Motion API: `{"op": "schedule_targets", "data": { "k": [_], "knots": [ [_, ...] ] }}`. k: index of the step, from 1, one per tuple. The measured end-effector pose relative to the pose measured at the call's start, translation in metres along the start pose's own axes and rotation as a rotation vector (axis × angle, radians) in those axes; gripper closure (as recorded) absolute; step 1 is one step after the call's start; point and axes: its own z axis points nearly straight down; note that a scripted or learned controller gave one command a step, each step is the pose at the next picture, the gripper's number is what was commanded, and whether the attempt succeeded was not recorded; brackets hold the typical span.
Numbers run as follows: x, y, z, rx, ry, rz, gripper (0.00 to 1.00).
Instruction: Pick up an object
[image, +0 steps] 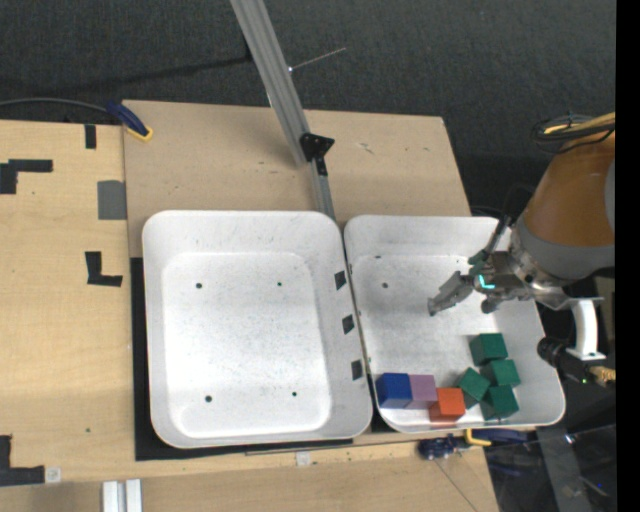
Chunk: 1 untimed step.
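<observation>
Over the right bin (420, 245), toward its right edge, hung the gripper (447, 297). Its finger spread could not be told. Blocks (489, 349) lay along the near edge.

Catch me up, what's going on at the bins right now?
The arm reaches in over the right bin, its gripper hanging above the bin floor with nothing in it. The blocks sit bunched along the near edge: blue, purple, orange and four green ones. Nothing has been picked up yet.
</observation>
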Motion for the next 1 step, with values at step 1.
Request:
{"op": "schedule_targets", "data": {
  "k": [1],
  "knots": [
    [-0.0001, 0.0007, -0.0016, -0.003, -0.001, -0.001, 0.0]
  ]
}}
